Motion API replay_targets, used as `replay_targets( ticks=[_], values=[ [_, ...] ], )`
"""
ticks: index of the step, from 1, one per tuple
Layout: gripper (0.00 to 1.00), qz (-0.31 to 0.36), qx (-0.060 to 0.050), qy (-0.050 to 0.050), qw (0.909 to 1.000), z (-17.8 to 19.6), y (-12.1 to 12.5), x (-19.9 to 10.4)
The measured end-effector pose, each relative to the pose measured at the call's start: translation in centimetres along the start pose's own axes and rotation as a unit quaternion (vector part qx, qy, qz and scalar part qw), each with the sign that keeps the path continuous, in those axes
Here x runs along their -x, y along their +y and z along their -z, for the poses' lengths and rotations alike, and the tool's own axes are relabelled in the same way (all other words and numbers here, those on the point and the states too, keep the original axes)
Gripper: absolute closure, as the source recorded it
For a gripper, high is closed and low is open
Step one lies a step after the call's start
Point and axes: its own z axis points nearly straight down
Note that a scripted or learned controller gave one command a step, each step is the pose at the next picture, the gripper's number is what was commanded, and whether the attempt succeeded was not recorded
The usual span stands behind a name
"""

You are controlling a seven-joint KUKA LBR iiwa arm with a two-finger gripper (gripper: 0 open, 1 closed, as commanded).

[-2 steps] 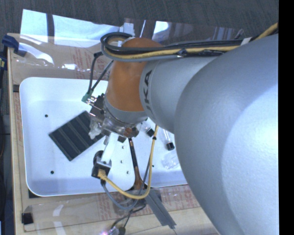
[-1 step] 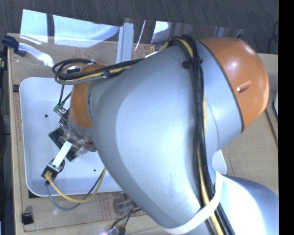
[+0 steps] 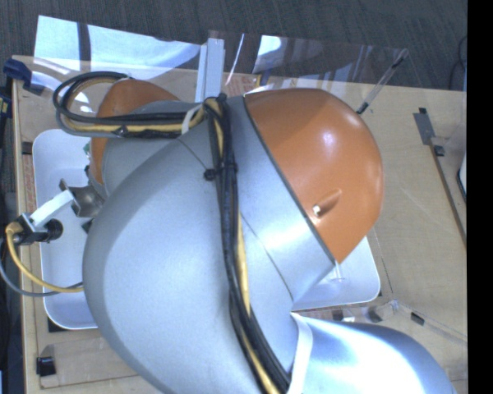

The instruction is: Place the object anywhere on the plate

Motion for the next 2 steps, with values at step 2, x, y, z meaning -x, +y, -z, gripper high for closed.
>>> replay_targets(
  ticks=[2],
  values=[
    [1.0,0.113,-0.001,-0.003,0.9936,11.6,6.4,-6.8]
  ],
)
